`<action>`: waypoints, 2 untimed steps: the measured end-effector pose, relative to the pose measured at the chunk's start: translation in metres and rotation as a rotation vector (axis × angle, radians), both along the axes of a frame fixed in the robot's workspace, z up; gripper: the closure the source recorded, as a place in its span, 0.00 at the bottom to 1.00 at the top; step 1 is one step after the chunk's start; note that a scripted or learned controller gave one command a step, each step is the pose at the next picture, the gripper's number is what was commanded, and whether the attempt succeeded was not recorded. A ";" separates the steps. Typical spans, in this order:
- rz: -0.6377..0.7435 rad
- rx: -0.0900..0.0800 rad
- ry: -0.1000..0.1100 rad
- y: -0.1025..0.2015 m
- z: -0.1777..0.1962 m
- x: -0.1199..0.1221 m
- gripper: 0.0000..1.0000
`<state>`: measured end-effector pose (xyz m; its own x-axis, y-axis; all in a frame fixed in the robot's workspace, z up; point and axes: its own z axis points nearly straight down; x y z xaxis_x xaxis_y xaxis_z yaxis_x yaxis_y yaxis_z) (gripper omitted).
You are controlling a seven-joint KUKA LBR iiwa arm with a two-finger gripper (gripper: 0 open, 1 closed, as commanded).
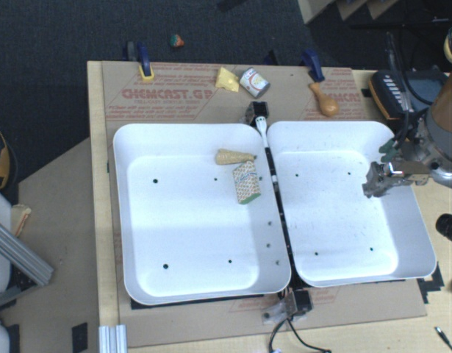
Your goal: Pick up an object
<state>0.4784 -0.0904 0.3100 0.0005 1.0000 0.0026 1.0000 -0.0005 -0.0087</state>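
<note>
In the left bin [137,219] lie two objects near its back right corner: a tan cone-shaped piece [234,157] and, just in front of it, a small green-and-white patterned packet [246,182]. My gripper [375,182] hangs over the right side of the right bin [343,271], far to the right of both objects. Nothing shows between its fingers.
On the cardboard behind the bins lie a yellow wedge [227,80], a small white box [254,82] and an orange-brown pear-shaped toy [325,101]. Blue clamps [145,59] hold the board's back edge. A black clip [259,113] sits at the seam between the bins.
</note>
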 end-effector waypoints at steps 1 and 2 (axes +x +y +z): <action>-0.004 -0.006 -0.012 -0.056 0.013 0.001 1.00; 0.006 0.002 0.002 0.011 -0.084 0.000 1.00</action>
<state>0.4780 -0.0798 0.2259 -0.0056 1.0000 0.0048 0.9999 0.0056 -0.0108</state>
